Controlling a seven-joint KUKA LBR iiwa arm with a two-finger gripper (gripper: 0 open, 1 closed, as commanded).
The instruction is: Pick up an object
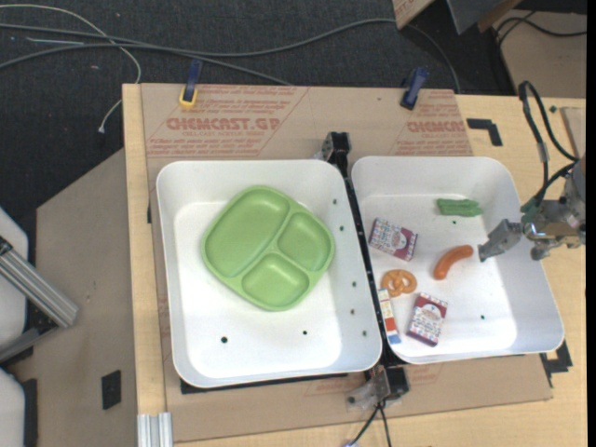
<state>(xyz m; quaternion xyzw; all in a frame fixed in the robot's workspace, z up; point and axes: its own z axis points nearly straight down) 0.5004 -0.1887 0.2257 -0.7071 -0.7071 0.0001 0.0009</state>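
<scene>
Two white bins before me, green divided plate (268, 247) in the left bin (177, 277), my gripper (498, 240) just right of the orange sausage (453, 261) in the right bin (535, 324), finger spread unreadable, nothing visibly held

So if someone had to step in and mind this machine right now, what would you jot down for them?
End effector: low over the right bin, beside the orange sausage, nothing visibly held.
Right bin also holds a green piece, a pretzel, two small cartons and a narrow stick-like packet along the left wall.
Left bin: a green divided plate.
Done: nothing picked up so far.
Left: grasp one item, probably the sausage as the nearest, and lift it.
</scene>
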